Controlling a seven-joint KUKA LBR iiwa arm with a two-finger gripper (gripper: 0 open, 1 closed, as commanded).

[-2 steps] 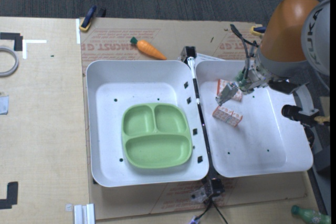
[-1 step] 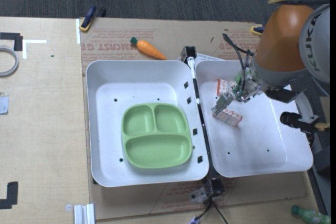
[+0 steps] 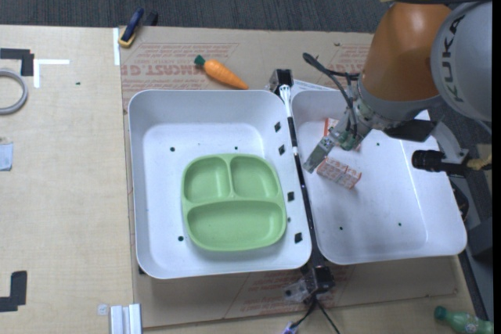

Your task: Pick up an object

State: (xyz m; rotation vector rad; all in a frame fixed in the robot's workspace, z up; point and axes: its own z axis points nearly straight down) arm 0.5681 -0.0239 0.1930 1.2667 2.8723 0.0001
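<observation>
A small pale patterned block (image 3: 339, 173) lies in the right bin (image 3: 391, 223).

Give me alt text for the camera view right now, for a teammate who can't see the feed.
The grey and orange arm reaches into the right bin, its gripper just above a small pale block on the bin floor. The left bin holds a green divided plate; a toy carrot lies on cardboard behind the bins.

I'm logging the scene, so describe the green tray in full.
The green tray is a pale green divided plate with rounded corners, plastic by its look, with a smooth matte surface. It has three compartments: two small ones at the far side and one wide one at the near side. Nothing lies in any of them. It lies flat, slightly rotated, on the floor of the left bin, about in the middle, apart from the walls.
</observation>
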